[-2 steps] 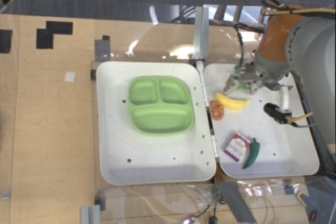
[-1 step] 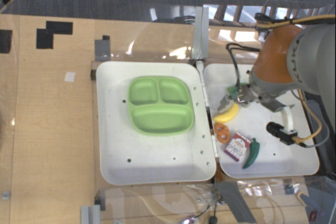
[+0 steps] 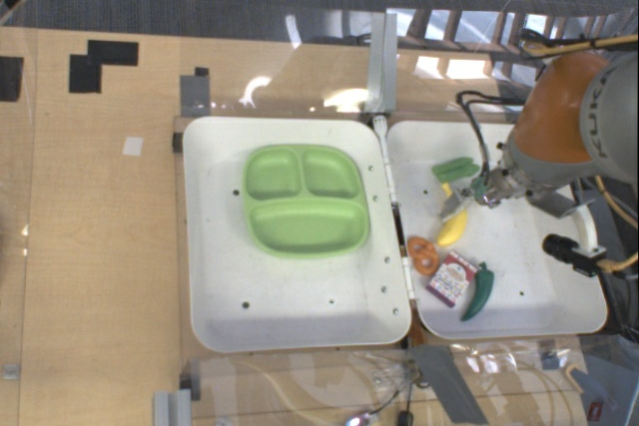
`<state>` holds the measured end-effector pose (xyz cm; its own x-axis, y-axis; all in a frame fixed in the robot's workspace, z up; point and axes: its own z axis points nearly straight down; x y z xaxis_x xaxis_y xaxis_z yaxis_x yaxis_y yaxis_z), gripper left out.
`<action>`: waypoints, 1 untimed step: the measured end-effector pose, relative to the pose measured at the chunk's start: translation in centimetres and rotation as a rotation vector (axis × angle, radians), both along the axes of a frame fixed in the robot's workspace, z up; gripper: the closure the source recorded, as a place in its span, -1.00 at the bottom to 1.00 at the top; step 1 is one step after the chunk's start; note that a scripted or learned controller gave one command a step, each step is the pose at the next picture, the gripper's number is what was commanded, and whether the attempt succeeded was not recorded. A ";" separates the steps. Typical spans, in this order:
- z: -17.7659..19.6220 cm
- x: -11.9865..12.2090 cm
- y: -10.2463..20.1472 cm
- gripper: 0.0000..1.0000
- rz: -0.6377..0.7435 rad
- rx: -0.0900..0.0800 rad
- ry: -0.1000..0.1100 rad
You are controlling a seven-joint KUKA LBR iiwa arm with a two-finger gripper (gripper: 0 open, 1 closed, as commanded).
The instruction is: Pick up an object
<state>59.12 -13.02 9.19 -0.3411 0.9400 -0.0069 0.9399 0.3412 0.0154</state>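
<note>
1. Right bin (image 3: 559, 309), near edge: green pepper (image 3: 478, 291) touching a red-and-white packet (image 3: 450, 278); orange piece (image 3: 423, 255) beside them.
2. Mid-bin: yellow banana (image 3: 452, 228); green block (image 3: 455, 170) behind it.
3. Gripper (image 3: 483, 194) sits low just beside the banana; finger state cannot be told.
4. Left bin (image 3: 215, 244): green divided plate (image 3: 305, 199).

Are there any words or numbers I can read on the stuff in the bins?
None can be read.
The small red and white packet in the right bin has printing on it, but it is too small and blurred to read.
The green divided plate in the left bin carries no words.
</note>
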 end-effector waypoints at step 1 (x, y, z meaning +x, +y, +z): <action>1.3 0.3 0.3 1.00 0.001 0.003 -0.006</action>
<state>59.40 -12.76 10.49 -0.3421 0.9397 -0.0058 0.9394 0.3421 0.0226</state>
